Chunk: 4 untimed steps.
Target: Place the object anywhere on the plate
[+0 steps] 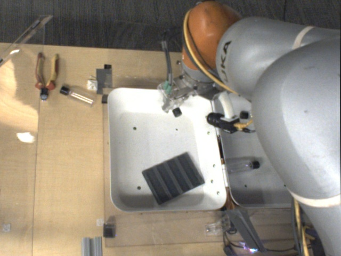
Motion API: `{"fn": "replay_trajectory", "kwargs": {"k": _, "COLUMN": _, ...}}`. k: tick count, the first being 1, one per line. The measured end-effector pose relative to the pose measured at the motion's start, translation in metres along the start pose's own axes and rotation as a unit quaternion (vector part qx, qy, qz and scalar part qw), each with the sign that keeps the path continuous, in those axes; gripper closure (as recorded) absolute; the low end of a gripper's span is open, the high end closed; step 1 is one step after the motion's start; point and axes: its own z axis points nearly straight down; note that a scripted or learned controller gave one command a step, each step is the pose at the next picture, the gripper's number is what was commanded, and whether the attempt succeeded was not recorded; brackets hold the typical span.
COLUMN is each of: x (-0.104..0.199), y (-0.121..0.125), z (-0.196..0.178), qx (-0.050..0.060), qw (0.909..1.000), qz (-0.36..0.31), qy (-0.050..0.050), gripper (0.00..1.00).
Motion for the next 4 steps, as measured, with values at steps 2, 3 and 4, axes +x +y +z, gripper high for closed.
{"fn": "replay_trajectory", "kwargs": {"k": 2, "x": 0.127, "y": -0.008, "z": -0.058, "qx": -0.001, "qw": 0.9992, "qz": -0.04, "qy": 0.0, "gripper": 1.0}}
{"fn": "replay_trajectory", "kwargs": {"k": 3, "x": 0.1, "y": 0.047, "z": -0.066, "qx": 0.0, "qw": 0.9994, "qz": 0.034, "qy": 0.0, "gripper": 1.0}}
{"fn": "replay_trajectory", "kwargs": {"k": 4, "x": 0.103, "y": 0.048, "z": -0.077, "qx": -0.002, "qw": 0.9995, "qz": 0.031, "qy": -0.001, "gripper": 1.0}}
